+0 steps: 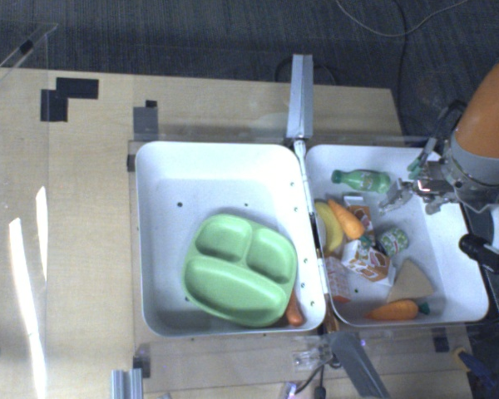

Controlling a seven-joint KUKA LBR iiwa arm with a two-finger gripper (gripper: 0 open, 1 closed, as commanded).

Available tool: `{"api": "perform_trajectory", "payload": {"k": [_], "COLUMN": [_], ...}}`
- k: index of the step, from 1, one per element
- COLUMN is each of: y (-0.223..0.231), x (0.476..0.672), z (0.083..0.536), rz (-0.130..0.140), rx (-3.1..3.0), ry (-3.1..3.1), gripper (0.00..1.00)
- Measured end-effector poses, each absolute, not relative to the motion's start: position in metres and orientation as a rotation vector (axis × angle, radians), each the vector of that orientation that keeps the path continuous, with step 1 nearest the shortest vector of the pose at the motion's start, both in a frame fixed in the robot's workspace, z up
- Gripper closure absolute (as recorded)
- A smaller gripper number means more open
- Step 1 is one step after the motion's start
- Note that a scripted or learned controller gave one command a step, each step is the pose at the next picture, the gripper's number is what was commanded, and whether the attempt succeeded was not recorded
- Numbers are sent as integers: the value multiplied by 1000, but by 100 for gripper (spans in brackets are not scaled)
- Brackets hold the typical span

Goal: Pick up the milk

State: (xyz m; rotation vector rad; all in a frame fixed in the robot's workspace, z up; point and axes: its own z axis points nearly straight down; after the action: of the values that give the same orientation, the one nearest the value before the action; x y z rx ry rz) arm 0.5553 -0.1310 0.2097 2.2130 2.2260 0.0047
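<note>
Milk carton (368, 262) hemmed by banana (328, 226), carrot (346, 219), can (392, 241).

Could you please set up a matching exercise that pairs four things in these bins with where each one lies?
Things:
1. green plate
2. green bottle
3. milk carton
4. carrot

Places:
A. along the right bin's near wall
B. in the left bin
C. near the right bin's far wall
D. in the middle of the right bin, beside the banana

Pairs: 1-B, 2-C, 3-D, 4-A
</note>
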Motion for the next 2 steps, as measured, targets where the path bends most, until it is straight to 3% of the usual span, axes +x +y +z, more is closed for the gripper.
{"api": "perform_trajectory", "payload": {"k": [1, 2], "y": [-104, -103], "x": [503, 506], "z": [112, 124], "rz": [4, 11], "rx": [2056, 2050], "ry": [2373, 2370], "gripper": [0, 100]}}
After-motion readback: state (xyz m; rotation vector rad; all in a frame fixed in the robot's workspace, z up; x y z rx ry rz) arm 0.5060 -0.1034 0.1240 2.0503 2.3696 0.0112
